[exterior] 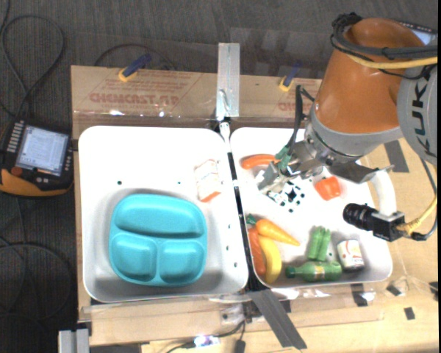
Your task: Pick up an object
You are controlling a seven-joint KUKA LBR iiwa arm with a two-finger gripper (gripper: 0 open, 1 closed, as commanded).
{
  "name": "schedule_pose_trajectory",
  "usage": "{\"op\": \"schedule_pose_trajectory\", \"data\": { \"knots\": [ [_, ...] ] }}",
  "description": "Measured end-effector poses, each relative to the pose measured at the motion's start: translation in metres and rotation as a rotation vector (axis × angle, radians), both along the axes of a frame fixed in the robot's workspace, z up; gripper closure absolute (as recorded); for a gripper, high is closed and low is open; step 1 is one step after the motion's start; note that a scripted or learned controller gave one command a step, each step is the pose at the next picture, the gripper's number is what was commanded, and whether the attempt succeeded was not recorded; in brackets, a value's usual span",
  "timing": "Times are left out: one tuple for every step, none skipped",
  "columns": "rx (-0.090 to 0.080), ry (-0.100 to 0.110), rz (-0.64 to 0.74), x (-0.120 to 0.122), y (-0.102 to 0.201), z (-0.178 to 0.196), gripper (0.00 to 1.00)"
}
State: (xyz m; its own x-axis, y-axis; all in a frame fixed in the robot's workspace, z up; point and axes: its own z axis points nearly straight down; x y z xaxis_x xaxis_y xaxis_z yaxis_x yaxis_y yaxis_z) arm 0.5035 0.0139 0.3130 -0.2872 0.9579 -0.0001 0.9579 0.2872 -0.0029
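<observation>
Beside gripper (282,184), carrot (274,231) pointing lower-right

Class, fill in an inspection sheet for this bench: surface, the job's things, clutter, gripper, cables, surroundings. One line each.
Surface: two white bins side by side, left bin and right bin, on a brown bench.
Job's things: in the right bin, a carrot, a green bottle, a small can, an orange block.
Clutter: a blue divided tray in the left bin.
Gripper: gripper low over the right bin; finger state unclear.
Cables: black cables on the floor.
Surroundings: dark carpet, handheld pendant at left.
</observation>
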Motion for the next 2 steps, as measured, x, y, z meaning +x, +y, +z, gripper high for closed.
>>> {"op": "schedule_pose_trajectory", "data": {
  "knots": [
    [-0.001,-0.002,0.249,0.013,-0.013,0.029,1.00],
    [0.001,0.000,0.075,0.062,-0.016,-0.008,1.00]
  ]
}}
